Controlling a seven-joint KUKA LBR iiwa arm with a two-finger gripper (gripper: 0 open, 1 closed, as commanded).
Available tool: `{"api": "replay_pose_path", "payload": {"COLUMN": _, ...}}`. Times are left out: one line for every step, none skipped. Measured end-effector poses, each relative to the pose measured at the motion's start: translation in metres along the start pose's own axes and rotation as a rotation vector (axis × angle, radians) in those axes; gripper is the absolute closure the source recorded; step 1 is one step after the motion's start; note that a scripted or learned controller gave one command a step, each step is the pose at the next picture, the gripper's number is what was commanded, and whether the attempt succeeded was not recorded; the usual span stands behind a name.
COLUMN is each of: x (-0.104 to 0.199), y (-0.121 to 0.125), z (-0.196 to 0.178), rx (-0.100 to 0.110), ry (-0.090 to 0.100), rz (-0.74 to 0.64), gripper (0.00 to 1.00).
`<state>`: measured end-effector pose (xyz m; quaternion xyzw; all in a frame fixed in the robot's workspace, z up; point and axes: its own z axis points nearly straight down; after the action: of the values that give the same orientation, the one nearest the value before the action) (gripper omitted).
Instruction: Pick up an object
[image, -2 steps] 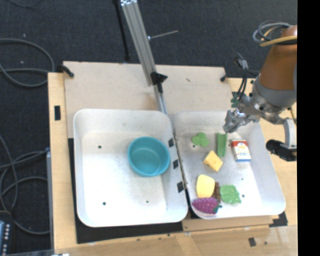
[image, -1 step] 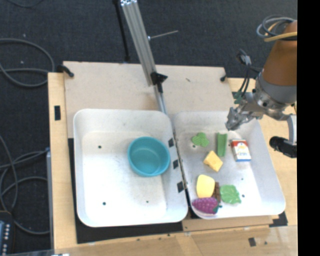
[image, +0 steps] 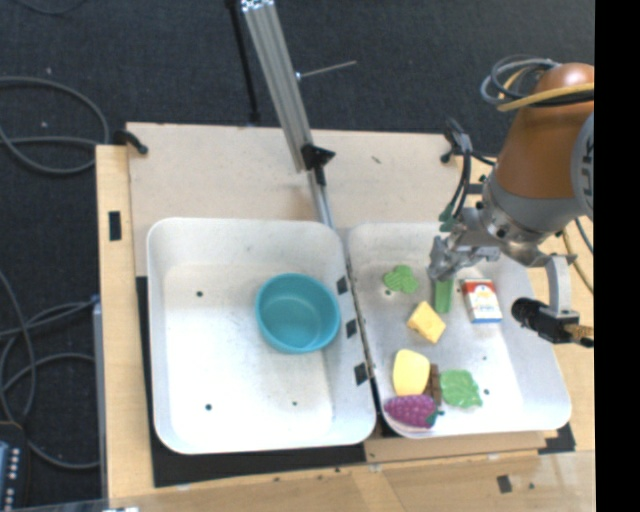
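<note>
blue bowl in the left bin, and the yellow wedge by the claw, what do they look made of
Blue bowl: likely moulded plastic; one even teal colour, smooth with a soft sheen, thin rounded rim.
Yellow wedge: probably plastic or foam play food shaped like cheese; flat matte faces, uniform colour, crisp edges. The view can't settle which.
Left bin: seemingly white plastic, slightly glossy, with rounded formed corners.
</note>
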<state>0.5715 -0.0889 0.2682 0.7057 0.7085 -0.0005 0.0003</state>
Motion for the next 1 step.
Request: {"api": "replay_pose_path", "payload": {"x": 0.0567, "y": -0.0092, "z": 0.0049, "rx": -0.001, "ry": 0.002, "rz": -0.003, "gripper": 1.00}}
